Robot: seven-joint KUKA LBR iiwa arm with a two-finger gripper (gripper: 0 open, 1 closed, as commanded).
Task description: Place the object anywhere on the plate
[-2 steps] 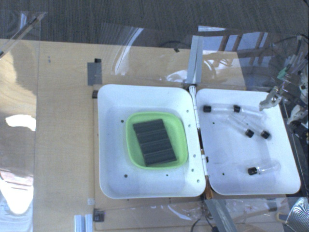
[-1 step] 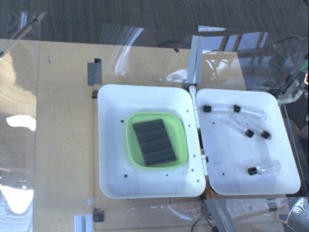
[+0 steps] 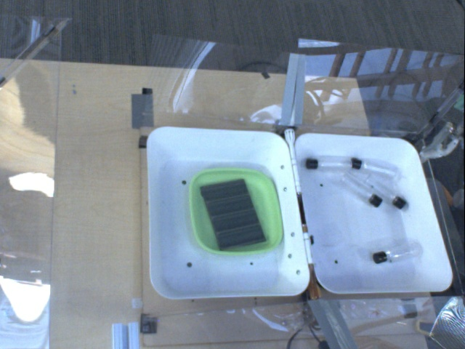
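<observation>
A pale wooden counter [image 3: 80, 217] carries two shallow white bins side by side, under clear sheeting that throws glare. The left bin [image 3: 167, 267] has a square green plate [image 3: 200, 227] at its centre. A dark ribbed block [image 3: 232, 214] lies flat on the plate, wholly inside the rim, with its long side running from 11 o'clock to 5 o'clock and green showing all round it. The right bin [image 3: 429, 267] touches the left one along a hinged seam and holds five clear tubes with black caps. Two tubes [image 3: 330, 164] lie nearly end to end at the bin's 11 to 12 o'clock. Another pair [image 3: 360, 190] lies slanted near the centre, close together, with the caps at their 4 o'clock ends. A single tube [image 3: 398, 253] rests well apart from them at 5 o'clock, its cap at the 9 o'clock end.
</observation>
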